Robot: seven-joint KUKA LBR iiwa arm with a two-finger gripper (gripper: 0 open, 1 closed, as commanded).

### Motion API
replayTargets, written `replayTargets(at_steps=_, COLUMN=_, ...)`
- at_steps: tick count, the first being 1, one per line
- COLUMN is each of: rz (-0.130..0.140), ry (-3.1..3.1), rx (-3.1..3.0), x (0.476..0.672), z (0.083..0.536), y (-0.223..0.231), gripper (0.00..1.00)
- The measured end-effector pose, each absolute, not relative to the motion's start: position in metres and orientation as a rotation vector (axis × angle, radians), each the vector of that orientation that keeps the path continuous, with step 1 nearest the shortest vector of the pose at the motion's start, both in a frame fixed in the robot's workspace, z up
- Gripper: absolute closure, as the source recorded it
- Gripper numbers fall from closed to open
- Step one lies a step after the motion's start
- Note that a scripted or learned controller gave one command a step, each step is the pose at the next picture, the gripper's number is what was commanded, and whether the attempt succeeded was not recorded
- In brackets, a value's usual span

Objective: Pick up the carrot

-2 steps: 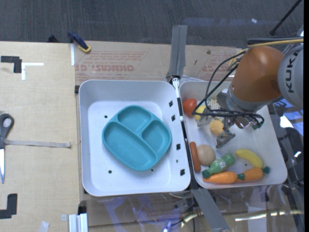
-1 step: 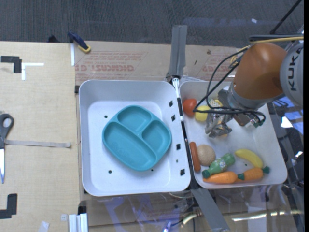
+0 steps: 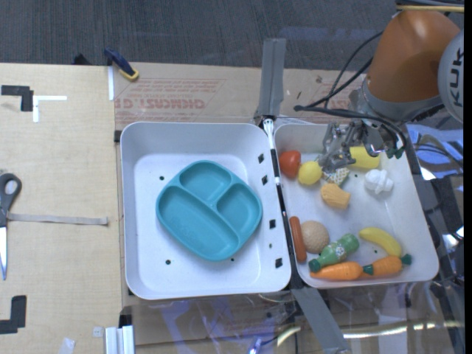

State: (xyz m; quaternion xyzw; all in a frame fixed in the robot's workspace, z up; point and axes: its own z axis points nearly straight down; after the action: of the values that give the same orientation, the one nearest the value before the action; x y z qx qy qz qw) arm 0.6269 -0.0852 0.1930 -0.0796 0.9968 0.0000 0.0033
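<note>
Two white bins sit side by side: the left bin (image 3: 133,220) holds one blue divided plate (image 3: 209,209), the right bin (image 3: 422,220) the toy food. The gripper (image 3: 341,147) hangs at the right bin's 12 o'clock; how far its jaws are parted cannot be told. Two carrots (image 3: 341,272) (image 3: 386,265) lie at 6 o'clock, a green bottle (image 3: 335,250) touching the left one, one banana (image 3: 379,240) just above.

even, bright overhead light, soft shadows inside both white bins (image 3: 133,220), mild glare toward six o'clock, slight blur throughout.
</note>
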Motion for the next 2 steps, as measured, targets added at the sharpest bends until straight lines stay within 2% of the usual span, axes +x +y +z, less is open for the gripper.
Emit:
replayTargets(at_steps=1, rz=0.000, ry=3.126, rx=-0.249, x=0.627, z=0.193, y=-0.085, gripper=0.00)
replayTargets(at_steps=2, rz=0.000, ry=3.126, rx=-0.263, x=0.583, z=0.093, y=-0.102, gripper=0.00)
